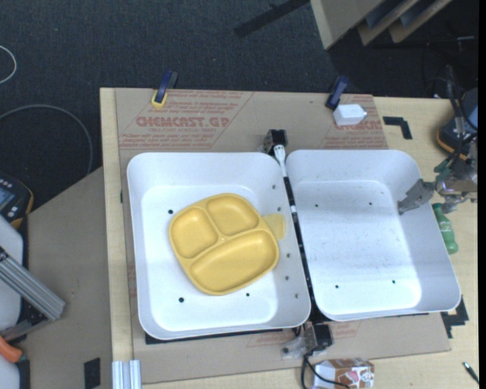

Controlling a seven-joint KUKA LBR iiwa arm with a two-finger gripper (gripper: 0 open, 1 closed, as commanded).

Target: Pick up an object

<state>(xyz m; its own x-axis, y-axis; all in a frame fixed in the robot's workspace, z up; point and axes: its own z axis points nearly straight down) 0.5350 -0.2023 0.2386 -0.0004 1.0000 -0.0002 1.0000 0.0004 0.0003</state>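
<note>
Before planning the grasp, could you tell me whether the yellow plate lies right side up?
Right side up: the yellow plate shows its three hollow compartments facing upward in the left bin.

We see dark carpet around a cardboard-topped counter, a cable looping at left, wooden furniture beyond.

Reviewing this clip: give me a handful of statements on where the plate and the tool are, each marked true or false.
1. The yellow divided plate lies in the left bin. True.
2. The plate has two compartments. False: it has three.
3. The tool is at the right bin, over its right edge. True.
4. The tool is over the plate. False: it is a whole bin away from it.
5. A green object lies just outside the right bin's right rim. True.
</note>
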